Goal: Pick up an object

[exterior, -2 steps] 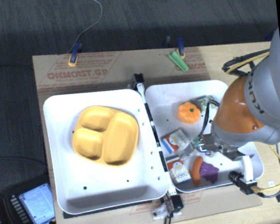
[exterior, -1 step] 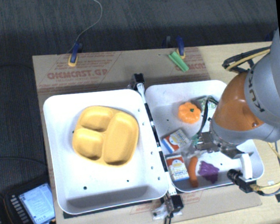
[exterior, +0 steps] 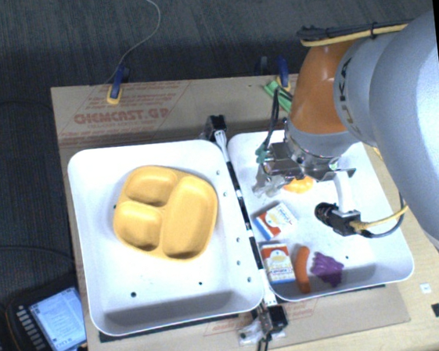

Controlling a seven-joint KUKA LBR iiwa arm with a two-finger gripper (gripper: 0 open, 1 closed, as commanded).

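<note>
My gripper (exterior: 271,179) hangs low over the back part of the right bin (exterior: 395,265), its grey body under the orange band. A small yellow-orange object (exterior: 299,186) lies just right of it, partly hidden by the wrist. In front of it lie a red, white and blue carton (exterior: 276,219), a small red box (exterior: 277,263), an orange carrot (exterior: 301,268) and a purple toy (exterior: 327,268). A big yellow bread-shaped thing (exterior: 164,211) fills the middle of the left bin (exterior: 108,301).
The two bins meet at a dark divider rail (exterior: 238,200). They rest on a cardboard sheet (exterior: 118,115) with blue clips at the back. A black connector with a yellow cable (exterior: 343,220) hangs from the arm over the right bin. A tablet (exterior: 51,320) lies at lower left.
</note>
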